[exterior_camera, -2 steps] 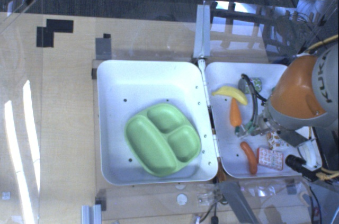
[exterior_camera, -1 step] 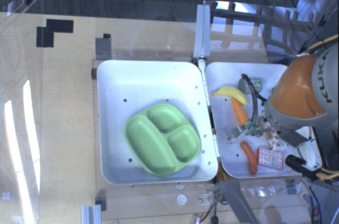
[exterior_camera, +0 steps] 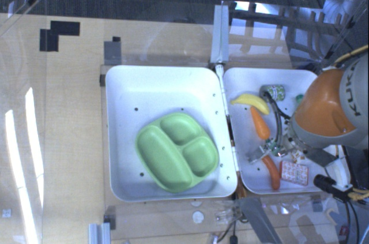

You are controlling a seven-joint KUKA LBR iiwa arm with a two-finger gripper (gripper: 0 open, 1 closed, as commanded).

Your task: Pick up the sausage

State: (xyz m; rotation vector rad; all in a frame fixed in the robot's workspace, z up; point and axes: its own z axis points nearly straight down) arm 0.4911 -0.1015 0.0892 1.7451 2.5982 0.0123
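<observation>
The sausage (exterior_camera: 273,173), reddish-brown and slim, lies near the front of the right bin (exterior_camera: 248,179), pointing roughly front to back. My gripper (exterior_camera: 271,150) hangs low over the sausage's far end, at the tip of the grey arm with its orange band (exterior_camera: 323,107). The gripper's body hides where it meets the sausage, so I cannot see whether they touch.
In the right bin an orange carrot (exterior_camera: 260,123) lies just behind the gripper, with a yellow banana (exterior_camera: 251,101) and a small green can (exterior_camera: 274,92) further back. A patterned packet (exterior_camera: 295,172) sits right of the sausage. The left bin (exterior_camera: 124,93) holds a green divided plate (exterior_camera: 176,150).
</observation>
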